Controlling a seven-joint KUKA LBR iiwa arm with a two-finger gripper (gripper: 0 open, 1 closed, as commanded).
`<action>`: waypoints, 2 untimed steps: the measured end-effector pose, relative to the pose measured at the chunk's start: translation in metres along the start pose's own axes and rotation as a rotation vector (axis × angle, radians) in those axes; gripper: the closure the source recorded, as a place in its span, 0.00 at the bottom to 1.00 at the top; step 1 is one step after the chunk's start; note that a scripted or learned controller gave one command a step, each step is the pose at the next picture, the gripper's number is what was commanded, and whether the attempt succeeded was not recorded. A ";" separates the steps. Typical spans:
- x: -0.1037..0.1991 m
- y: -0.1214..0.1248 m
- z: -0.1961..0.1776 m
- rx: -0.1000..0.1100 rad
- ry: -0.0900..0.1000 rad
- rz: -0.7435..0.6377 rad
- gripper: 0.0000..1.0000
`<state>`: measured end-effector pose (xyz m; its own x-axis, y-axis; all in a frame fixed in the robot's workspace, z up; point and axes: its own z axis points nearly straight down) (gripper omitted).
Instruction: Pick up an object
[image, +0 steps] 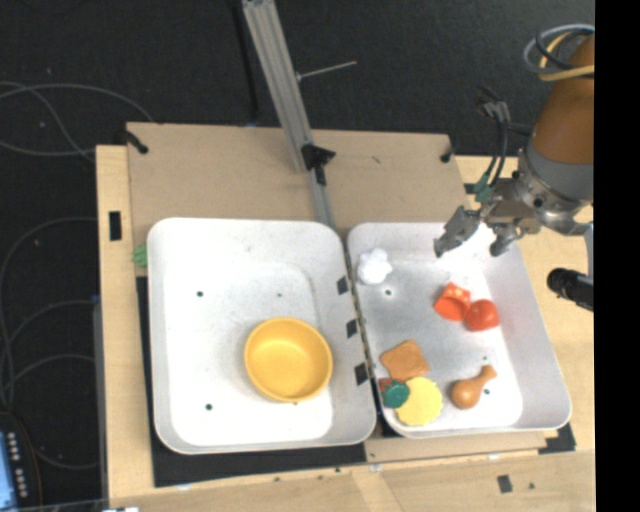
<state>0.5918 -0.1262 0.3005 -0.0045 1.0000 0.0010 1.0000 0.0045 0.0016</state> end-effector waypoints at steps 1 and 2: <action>0.000 0.000 0.000 0.000 0.001 0.001 0.00; 0.007 -0.004 0.050 0.000 -0.003 0.007 0.00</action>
<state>0.5877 -0.1191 0.2505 0.0022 1.0000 -0.0020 1.0000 -0.0022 0.0012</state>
